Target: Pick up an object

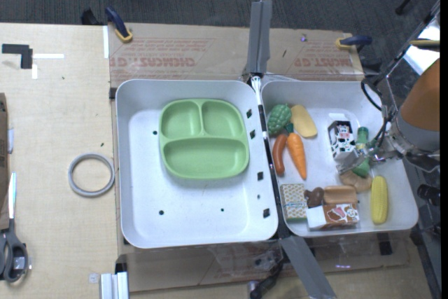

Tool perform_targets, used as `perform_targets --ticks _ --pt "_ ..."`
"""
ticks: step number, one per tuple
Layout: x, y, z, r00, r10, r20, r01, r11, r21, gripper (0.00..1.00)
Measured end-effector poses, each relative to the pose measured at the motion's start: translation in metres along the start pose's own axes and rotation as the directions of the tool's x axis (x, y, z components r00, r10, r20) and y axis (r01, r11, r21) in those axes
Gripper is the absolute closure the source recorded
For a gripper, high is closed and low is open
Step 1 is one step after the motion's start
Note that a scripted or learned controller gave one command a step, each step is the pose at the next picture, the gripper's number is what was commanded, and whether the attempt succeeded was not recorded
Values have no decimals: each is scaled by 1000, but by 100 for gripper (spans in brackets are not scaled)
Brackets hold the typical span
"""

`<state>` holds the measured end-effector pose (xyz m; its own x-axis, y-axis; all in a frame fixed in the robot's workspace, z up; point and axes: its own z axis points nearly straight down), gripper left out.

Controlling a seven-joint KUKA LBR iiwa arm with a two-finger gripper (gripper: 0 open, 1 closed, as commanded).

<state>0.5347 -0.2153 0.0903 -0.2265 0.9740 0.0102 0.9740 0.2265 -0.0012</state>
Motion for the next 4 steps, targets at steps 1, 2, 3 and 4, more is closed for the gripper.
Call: perform_targets --ticks 1,2,3,4 --pt "-4 0 -11 1000 4 8 -4 1000 -4 100" --pt "-20 56 -4 995 -101 11 101 995 0 100" --pt "-18 46 -39 999 47 12 -47 999 -2 100" --pt "35 59 -133 1000 -3 11 3 1000 -1 100"
